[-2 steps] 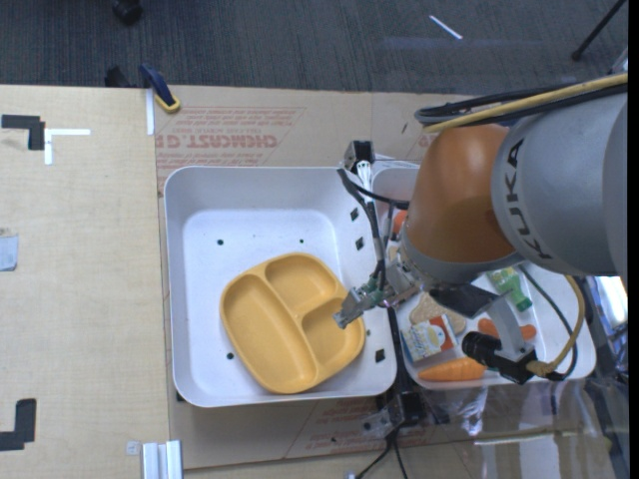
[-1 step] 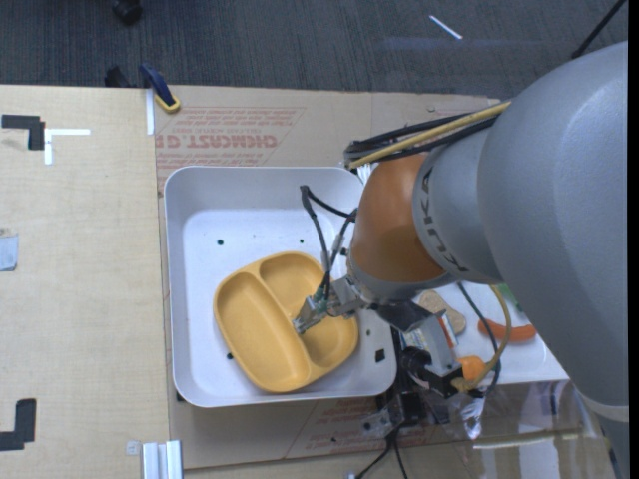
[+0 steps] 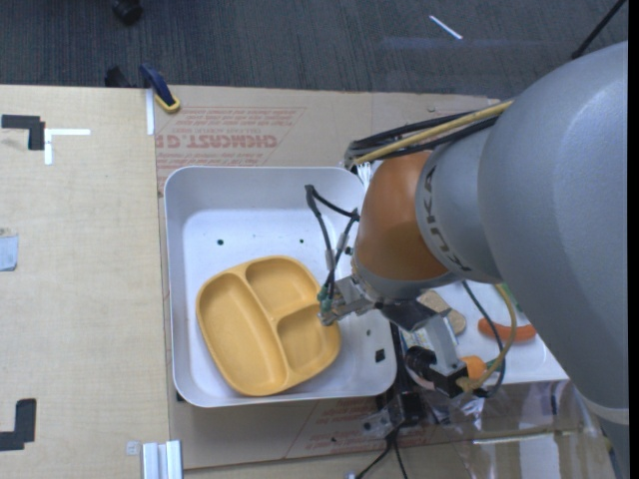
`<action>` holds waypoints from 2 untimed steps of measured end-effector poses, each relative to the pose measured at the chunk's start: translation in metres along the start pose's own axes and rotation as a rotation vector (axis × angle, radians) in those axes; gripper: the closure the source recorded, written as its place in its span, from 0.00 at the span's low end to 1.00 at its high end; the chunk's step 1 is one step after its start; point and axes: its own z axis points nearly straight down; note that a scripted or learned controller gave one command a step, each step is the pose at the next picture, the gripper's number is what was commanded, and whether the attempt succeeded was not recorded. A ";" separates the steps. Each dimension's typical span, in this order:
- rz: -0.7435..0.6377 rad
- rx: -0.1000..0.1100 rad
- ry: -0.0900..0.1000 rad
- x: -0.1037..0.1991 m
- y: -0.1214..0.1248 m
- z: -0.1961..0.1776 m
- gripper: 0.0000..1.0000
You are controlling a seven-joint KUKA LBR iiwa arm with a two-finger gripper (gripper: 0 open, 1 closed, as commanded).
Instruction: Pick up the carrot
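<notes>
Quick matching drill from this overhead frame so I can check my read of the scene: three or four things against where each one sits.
Things:
1. yellow divided plate
2. carrot
3. orange band on the arm
4. left white bin

Places:
A. right bin, partly hidden under the arm
B. just above the wrist, over the gap between the two bins
C. inside the left bin, toward its near side
D. on the bench, left of the arm

Pairs: 1-C, 2-A, 3-B, 4-D
</notes>
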 end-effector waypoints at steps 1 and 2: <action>0.002 0.006 0.002 0.000 0.000 -0.006 1.00; 0.003 0.010 0.004 0.001 0.000 -0.012 1.00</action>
